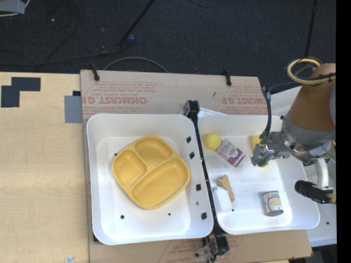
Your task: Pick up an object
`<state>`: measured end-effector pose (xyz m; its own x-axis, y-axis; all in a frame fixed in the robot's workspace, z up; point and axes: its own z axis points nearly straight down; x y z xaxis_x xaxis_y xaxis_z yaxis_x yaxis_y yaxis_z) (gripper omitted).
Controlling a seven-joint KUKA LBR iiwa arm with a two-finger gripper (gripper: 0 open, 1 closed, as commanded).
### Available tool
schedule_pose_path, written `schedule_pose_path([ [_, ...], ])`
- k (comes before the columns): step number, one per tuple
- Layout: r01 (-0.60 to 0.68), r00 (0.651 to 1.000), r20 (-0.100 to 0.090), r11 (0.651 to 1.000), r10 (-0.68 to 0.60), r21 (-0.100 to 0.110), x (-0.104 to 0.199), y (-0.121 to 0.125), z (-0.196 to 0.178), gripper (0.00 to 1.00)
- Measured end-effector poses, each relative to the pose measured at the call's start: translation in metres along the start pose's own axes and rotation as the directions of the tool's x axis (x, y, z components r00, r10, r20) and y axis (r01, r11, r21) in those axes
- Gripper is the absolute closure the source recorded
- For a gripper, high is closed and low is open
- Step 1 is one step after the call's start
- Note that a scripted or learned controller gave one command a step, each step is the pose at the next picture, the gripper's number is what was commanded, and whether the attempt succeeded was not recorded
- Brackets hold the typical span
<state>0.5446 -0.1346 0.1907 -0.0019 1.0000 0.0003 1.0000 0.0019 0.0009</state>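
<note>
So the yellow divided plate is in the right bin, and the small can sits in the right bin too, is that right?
Not quite. The camera view shows the yellow divided plate lying in the left bin, not the right one. The small can does sit in the right bin.

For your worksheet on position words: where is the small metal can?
The small metal can lies in the right white bin, near its front right corner.

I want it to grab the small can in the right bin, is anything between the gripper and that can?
Nothing visible. The gripper hangs above the right bin, and the can stands below it in the view with bare floor between.
</note>
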Motion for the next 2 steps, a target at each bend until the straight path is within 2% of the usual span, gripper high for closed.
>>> schedule_pose_path([
  [1,0.000,1.000,0.000,1.000,0.000,0.000,-0.001,0.001,-0.032,1.00],
  [2,0.001,1.000,-0.002,1.000,-0.001,0.006,0.044,-0.008,-0.027,1.00],
])
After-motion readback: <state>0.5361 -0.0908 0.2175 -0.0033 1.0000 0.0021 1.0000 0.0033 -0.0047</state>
